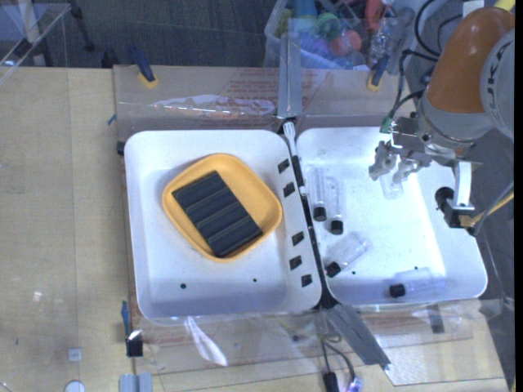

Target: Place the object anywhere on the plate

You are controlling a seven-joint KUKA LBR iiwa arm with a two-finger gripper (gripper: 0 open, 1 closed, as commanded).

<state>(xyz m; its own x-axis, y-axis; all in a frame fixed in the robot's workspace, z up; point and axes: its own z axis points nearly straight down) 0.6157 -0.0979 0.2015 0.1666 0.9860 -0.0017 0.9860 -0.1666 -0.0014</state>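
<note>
A robotics lab: wooden bench [57, 219], twin white bins [147, 292], clear crate of toys [343, 19].

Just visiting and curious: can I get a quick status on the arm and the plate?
Gripper over right bin. Yellow plate in left bin, dark ridged block lying on it. Clear vials in the right bin.

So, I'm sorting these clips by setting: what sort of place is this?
Probably a robotics lab: two white bins on a wooden bench, a robot arm reaching in, a crate of toys behind.

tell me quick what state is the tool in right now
tool: over the right bin, open or shut cannot be told, nothing seen held
</note>
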